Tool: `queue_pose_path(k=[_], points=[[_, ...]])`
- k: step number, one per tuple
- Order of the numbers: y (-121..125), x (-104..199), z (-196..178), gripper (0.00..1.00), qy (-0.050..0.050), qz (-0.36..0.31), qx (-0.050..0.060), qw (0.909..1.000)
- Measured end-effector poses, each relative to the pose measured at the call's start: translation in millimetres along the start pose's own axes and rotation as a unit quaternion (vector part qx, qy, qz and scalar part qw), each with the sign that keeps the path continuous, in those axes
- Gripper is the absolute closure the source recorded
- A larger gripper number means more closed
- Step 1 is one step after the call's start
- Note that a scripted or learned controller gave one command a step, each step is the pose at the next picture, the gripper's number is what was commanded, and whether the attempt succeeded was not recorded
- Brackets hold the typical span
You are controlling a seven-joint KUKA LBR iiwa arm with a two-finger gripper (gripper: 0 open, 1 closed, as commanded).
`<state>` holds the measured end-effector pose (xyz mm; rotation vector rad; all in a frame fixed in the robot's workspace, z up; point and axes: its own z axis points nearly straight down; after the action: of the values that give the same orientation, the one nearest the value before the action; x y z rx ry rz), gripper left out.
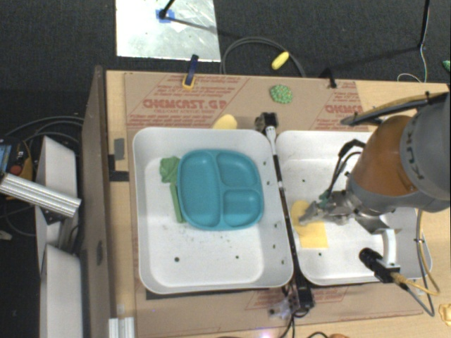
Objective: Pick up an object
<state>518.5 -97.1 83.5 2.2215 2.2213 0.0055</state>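
Observation:
In the right bin (310,153) a flat yellow square piece (314,236) lies near the front left, and a small rounded yellow piece (299,208) lies just behind it. My gripper (315,213) is low over the bin's left part, right above these two yellow pieces and partly covering them. Whether it touches either one is unclear. The left bin (162,259) holds a teal divided plate (220,189). A green leafy piece (171,182) sticks out from under the plate's left edge.
On the cardboard behind the bins lie a yellow lump (225,122), a green round thing (281,94) and a blue-and-yellow clip (190,72). A small black part (267,123) sits at the back of the divider between the bins. Cables run around the bench.

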Motion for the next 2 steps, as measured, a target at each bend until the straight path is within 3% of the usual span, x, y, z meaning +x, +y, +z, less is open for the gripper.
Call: queue_pose_path(k=[1, 2], points=[[61, -46, -2, 0.00, -0.003, -0.001, -0.003, 1.0000], [53, -49, -250, 0.00, -0.004, -0.003, -0.009, 0.9999]])
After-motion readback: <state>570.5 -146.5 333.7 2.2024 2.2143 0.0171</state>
